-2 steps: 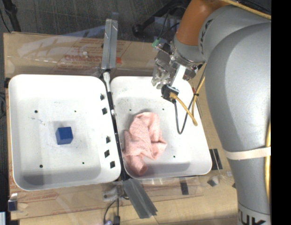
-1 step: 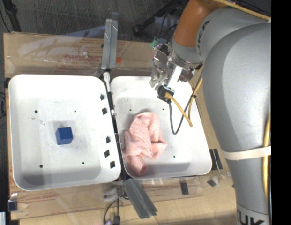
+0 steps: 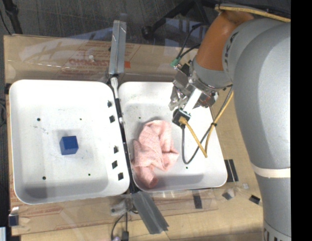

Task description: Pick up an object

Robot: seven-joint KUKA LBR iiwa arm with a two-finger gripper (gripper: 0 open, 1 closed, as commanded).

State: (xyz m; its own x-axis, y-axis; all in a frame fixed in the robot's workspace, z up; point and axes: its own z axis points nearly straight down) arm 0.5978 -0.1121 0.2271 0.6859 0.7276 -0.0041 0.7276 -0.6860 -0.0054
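Pink cloth (image 3: 153,152) crumpled against the left wall of the right bin (image 3: 216,172), toward its front edge, with the hand (image 3: 179,106) hovering just above and behind it, grip state impossible to tell, and a blue cube (image 3: 69,144) alone in the left bin (image 3: 25,92).

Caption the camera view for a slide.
Gripper above crumpled pink cloth in right bin; small blue cube in left.

The arm (image 3: 256,84) hides the right bin's (image 3: 145,92) far corner (the arm itself is cropped).
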